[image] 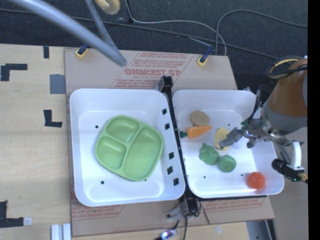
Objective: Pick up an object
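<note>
1. The arm [287, 101] comes in from the right, its orange band sitting over the right edge of the right bin [235, 189].
2. The gripper [229, 140] points leftward into that bin, its dark fingers low over the middle of the floor. The tips sit right against a pale yellow piece [220, 136], but from here I cannot tell whether they are spread or closed, or whether anything is actually held.
3. The right bin holds the loose toy foods. A tan round piece [199, 118] lies toward the back, with an orange carrot [198, 131] just in front of it, pointing right.
4. A dark green leafy piece [208, 154] and a lighter green round one [227, 163] lie side by side, nearly touching, in front of the fingers.
5. A red-orange tomato [256, 180] sits apart in the near right corner.
6. The left bin [80, 134] carries a light green divided plate [130, 147], turned at an angle in the middle.
7. A black divider [172, 134] runs between the two bins.
</note>
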You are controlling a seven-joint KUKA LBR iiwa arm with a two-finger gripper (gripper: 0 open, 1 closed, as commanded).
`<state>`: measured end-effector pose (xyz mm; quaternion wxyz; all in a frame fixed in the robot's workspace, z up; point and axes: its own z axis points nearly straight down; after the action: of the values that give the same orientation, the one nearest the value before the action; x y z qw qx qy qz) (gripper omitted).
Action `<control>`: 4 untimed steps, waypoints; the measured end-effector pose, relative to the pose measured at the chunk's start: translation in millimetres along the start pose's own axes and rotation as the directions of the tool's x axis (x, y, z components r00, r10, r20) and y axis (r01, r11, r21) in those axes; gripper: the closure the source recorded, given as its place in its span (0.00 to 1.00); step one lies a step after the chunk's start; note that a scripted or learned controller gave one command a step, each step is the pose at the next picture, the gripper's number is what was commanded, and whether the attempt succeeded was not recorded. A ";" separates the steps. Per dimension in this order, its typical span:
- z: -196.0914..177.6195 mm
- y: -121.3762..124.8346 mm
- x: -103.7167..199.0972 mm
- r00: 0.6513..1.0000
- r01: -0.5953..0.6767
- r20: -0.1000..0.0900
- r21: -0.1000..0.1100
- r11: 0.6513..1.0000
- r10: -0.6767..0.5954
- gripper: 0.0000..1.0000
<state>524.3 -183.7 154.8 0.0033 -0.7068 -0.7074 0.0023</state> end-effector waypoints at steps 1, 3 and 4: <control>64.5 -0.1 1.5 1.000 0.001 0.000 -0.002 1.000 -0.001 0.00; 8.8 0.8 -1.1 1.000 0.000 0.002 -0.010 1.000 0.000 1.00; -40.7 -5.9 5.9 1.000 0.001 0.002 -0.011 1.000 -0.001 1.00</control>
<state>518.7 -177.9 195.5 -0.0014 -0.7066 -0.7077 -0.0007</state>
